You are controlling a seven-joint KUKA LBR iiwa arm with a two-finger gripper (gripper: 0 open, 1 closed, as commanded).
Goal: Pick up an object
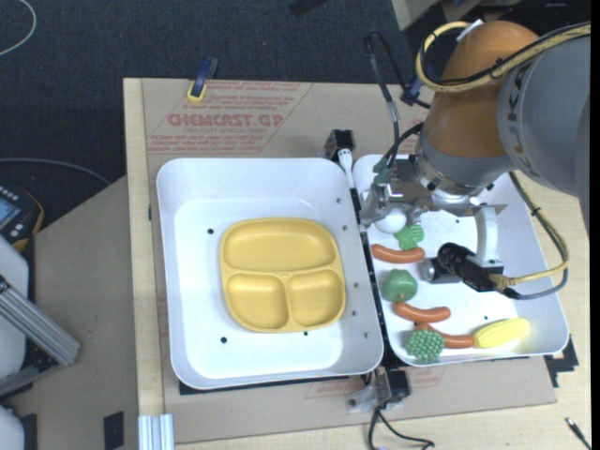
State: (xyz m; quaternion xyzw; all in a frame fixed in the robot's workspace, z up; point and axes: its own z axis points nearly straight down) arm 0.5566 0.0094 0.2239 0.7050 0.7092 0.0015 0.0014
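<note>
White egg (391, 220) sits right beneath your gripper (394, 204) in the right bin (548, 279); you cannot tell how its jaws stand.

Toy food (421, 314) crowds the right bin (547, 293); the yellow tray (281, 273) fills the left bin's (187, 251) middle.

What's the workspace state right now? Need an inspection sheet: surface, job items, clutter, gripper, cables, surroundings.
Surface: brown board carrying left bin and right bin.
Job's things: right bin holds two sausages, green ball, broccoli, corn, white egg. Left bin holds yellow divided tray.
Clutter: yellow clamp at the board's far edge.
Gripper: gripper low over the egg; finger state unclear.
Cables: black cables along the arm.
Surroundings: dark carpet.
</note>
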